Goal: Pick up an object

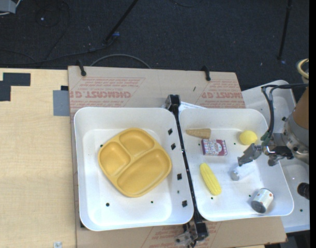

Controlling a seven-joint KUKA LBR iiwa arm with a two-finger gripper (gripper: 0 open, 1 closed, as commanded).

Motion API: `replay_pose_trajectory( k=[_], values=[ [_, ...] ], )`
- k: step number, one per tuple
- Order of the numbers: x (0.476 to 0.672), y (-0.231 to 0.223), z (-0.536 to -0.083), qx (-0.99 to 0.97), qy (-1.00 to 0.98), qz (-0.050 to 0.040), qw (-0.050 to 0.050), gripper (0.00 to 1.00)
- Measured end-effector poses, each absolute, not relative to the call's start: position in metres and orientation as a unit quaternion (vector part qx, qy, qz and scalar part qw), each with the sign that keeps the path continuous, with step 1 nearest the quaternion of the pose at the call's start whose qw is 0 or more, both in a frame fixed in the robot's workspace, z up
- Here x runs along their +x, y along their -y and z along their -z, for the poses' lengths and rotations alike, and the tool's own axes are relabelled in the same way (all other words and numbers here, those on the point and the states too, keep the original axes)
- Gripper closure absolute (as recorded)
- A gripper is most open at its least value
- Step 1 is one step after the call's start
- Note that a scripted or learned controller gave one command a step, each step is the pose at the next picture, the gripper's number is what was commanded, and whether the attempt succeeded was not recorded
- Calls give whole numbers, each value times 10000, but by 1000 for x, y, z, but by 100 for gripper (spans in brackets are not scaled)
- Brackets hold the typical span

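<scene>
left bin (90,133) holds yellow tray (135,161); right bin (282,203) holds corn (210,179); pincer (239,168) spread.

the bench (33,154) is pale wood, with black and grey patches near its far left. a cardboard sheet (147,89) with red print lies on it at the middle. two white bins sit side by side on the cardboard: left bin (90,133) and right bin (240,119).
</scene>
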State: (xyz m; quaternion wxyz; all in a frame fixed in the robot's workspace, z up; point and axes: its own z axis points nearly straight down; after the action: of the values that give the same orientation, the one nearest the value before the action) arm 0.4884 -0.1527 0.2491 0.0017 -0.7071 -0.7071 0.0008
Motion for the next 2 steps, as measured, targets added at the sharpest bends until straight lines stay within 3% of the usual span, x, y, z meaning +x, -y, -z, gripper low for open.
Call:
replay_pose_trajectory(
  k=[2],
  values=[
    [485, 147, -143, -7074, 7068, -18, 40, 0]
  ],
)
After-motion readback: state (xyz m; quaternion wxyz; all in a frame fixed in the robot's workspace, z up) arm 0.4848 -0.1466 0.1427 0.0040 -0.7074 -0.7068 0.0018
